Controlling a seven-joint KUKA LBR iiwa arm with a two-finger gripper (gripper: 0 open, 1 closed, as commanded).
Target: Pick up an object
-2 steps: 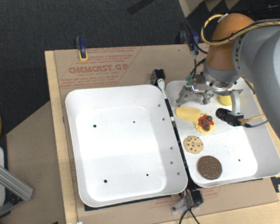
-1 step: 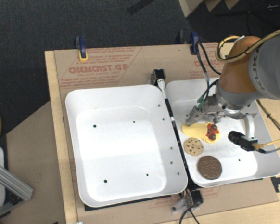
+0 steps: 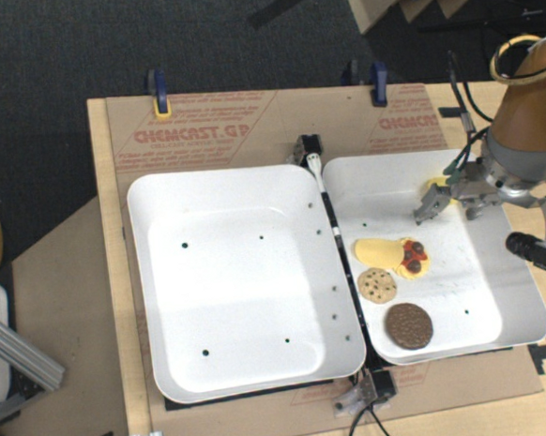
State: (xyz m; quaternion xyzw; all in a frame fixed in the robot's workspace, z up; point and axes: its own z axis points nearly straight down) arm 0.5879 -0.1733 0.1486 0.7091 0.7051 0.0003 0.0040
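The right bin holds three food-like items near its left side. A yellow piece with red berries lies in the middle. A pale chocolate-chip cookie lies just below it, and a dark brown round cookie sits nearer the front. My gripper hangs over the upper right part of this bin, up and to the right of the yellow piece and apart from all three items. A small yellow bit shows at the gripper's top edge; I cannot make out what it is.
The left bin sits beside the right one, with a black divider strip between them. Blue clamps hold the cardboard base at the back. The arm's orange band rises at the right.
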